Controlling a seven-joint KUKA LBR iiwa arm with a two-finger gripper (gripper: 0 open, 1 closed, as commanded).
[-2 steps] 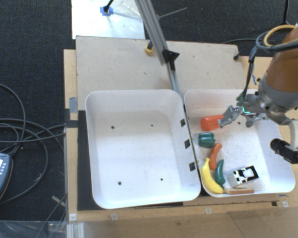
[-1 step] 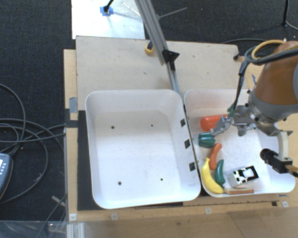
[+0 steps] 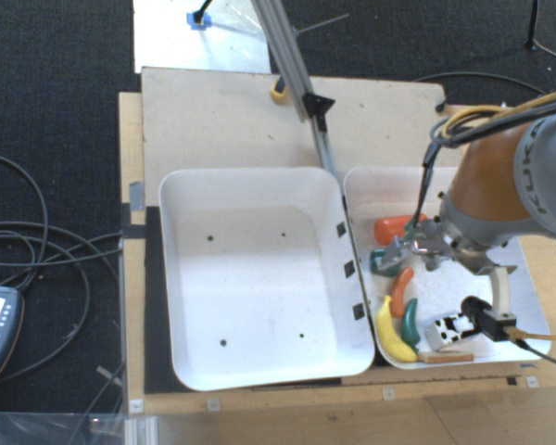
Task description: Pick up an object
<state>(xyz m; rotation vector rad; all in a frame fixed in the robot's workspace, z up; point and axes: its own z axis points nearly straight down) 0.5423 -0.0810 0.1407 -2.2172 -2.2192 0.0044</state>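
1. Arm (image 3: 500, 179) enters from the right, over the right bin (image 3: 361, 185). Its grey and orange bulk hides much of that bin's far and right parts.
2. Gripper (image 3: 410, 246) sits low over the bin's middle, among metal hardware. Cannot tell whether it is open or closed; nothing can be made out in its grasp.
3. Orange-red object (image 3: 389, 227) just left of the gripper, partly covered by it; true shape unclear.
4. Dark green object (image 3: 385, 263) just below that one, near the bin's left wall; outline hard to read.
5. Small orange carrot-like piece (image 3: 401, 290) lies slanted, below the gripper.
6. Yellow banana (image 3: 392, 333) along the near-left corner, beside a green curved piece (image 3: 410, 323).
7. Black-and-white item (image 3: 452, 328) and a flat brown strip (image 3: 447, 357) at the near edge; black fitting (image 3: 489, 319) with a cable overlaps them.
8. Left bin (image 3: 250, 281) white, dotted with small dark marks.
9. Grey pole (image 3: 287, 49) slants in from the top; upper end cut off.
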